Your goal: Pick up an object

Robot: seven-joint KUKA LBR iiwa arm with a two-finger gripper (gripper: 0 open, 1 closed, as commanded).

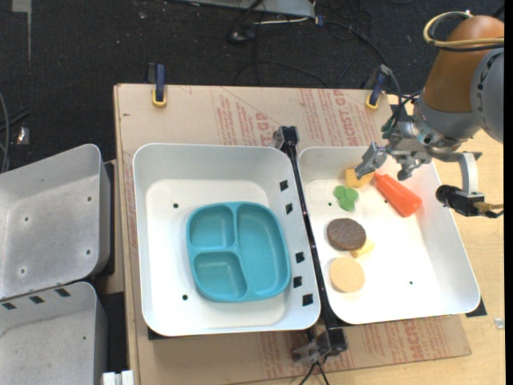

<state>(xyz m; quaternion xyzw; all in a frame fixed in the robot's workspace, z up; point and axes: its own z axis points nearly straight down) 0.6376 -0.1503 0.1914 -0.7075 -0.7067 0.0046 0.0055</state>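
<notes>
- Brown cardboard bench [216, 107] carries two shallow white bins side by side, the left bin [152, 175] and the right bin [449, 271].
- Grey arm [461, 70] with its orange band reaches in from the right and hangs over the far part of the right bin.
- Turquoise tray [238, 251] with three compartments lies in the middle of the left bin, well apart from the arm.
- Orange carrot [397, 194] lies in the far part of the right bin. Its long axis runs at a slant, from far-left to near-right.
- The gripper [392, 164] stands just above the far end of the carrot. Its two fingers are spread apart, one on each side, and nothing is between them.
- I judge the carrot to be the nearest thing to take: it lies just under the fingers and toward the near side, so the fingers must come down across its long axis.
- A brown disc [346, 233], a tan disc [347, 275] and a green piece [346, 196] lie to the left of the carrot.
- A small yellow block [355, 177] lies just beside the left finger and could get in the way.
</notes>
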